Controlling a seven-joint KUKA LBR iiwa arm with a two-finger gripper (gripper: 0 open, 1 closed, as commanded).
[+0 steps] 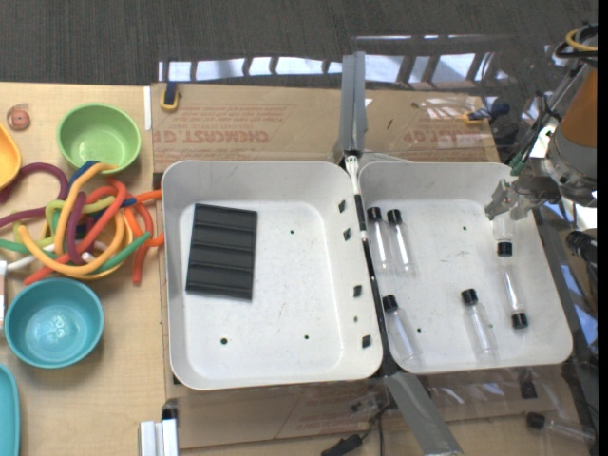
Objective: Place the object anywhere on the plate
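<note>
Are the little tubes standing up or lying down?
Lying down. The clear tubes rest flat on the right bin floor, black caps at their ends.

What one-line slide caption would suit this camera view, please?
End effector over the right bin's clear vials; dark ridged plate lies in the left bin.

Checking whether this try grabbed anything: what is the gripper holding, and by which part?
Nothing shows between the gripper's fingers; it hangs over the right bin's far right corner, and the clear tubes lie on the bin floor.
</note>
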